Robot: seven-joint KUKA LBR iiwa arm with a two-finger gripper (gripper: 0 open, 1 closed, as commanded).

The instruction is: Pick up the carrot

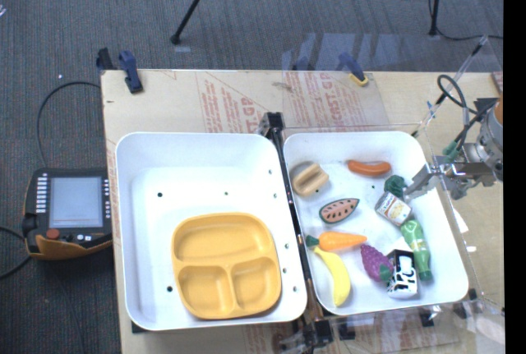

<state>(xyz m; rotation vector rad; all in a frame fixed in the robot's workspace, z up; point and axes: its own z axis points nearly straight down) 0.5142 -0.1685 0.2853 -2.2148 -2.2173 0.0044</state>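
The carrot (341, 241) lies in the right bin (415, 143), just above the banana (334, 277).

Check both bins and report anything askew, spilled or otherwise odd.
Nothing stands out. The yellow tray lies flat in the left bin; the carrot and banana lie loose but unspilled in the right bin, beside the other toy food.

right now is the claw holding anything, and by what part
Nothing is held. The claw sits at the right bin's right edge, near a small can. The carrot lies untouched lower in that bin, beside the banana.
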